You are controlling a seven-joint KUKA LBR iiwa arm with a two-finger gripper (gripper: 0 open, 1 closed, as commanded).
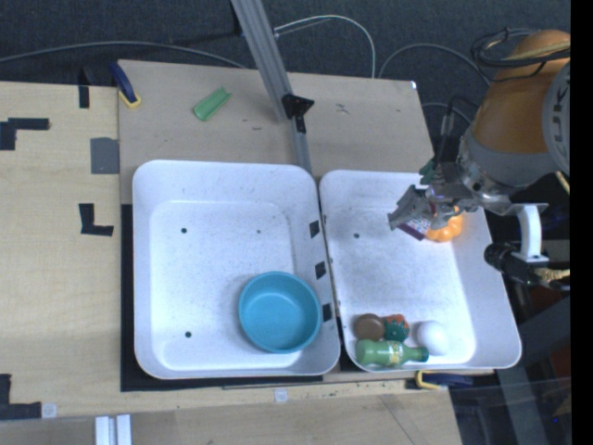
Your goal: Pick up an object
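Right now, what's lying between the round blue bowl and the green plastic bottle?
In the camera view, the round blue bowl and the green plastic bottle sit in separate bins; between them lie just the two white bin rims that meet there, no loose objects.

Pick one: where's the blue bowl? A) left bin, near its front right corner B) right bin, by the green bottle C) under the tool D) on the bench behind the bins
A: the blue bowl sits in the left bin, near its front right corner, apart from the green bottle in the right bin.
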